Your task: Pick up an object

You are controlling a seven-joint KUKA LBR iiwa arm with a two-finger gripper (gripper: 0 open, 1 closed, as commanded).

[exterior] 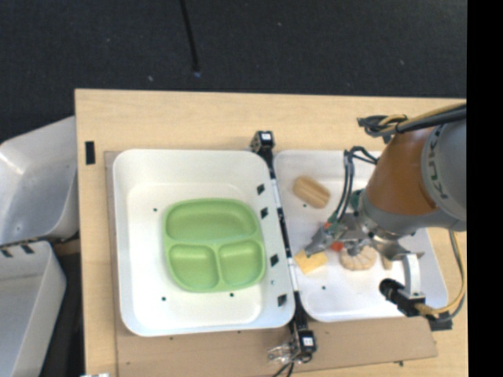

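My gripper point(326, 240) hangs low in the right bin point(330, 301), under the orange wrist band. Just below and left of it lies a yellow cheese-like block point(310, 263), close to the fingertips. A round tan cookie point(358, 260) lies to the right of the gripper, partly under the arm. A small red piece point(338, 247) shows beside the fingers. A tan bread-roll shape point(311, 192) rests farther back in the same bin. Nothing is visibly held between the fingers.
The left bin point(134, 289) holds a green three-compartment plate point(214, 243). A divider with black clips point(277, 226) separates the bins. Cables point(409, 297) trail at the right bin's front corner.
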